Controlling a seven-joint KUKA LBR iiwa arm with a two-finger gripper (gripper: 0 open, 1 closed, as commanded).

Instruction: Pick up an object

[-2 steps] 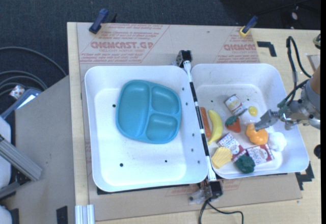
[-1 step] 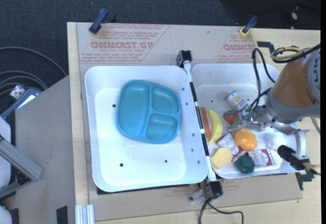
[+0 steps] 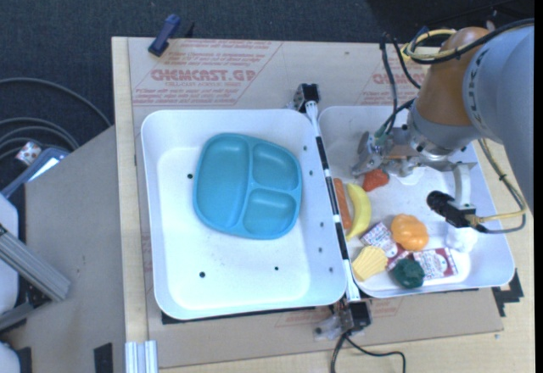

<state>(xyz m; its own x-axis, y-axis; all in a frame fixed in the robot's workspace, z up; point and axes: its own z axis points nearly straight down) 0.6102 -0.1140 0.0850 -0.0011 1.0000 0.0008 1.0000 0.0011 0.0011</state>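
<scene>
Tabletop (image 3: 254,66) with a pale brown surface printed with reddish lettering along its far part. Two shallow white bins rest directly on it, side by side and touching along their inner rims. The right bin (image 3: 501,257) lies beneath the end effector (image 3: 371,161); the left bin (image 3: 165,219) lies well to the left of the end effector. A black clamp (image 3: 307,94) sits at the far end of the seam between the bins, up and to the left of the end effector; another fitting (image 3: 352,316) sits at the near end, well below the end effector. A small blue object (image 3: 164,35) lies at the tabletop's far left edge, well apart from the end effector.
</scene>
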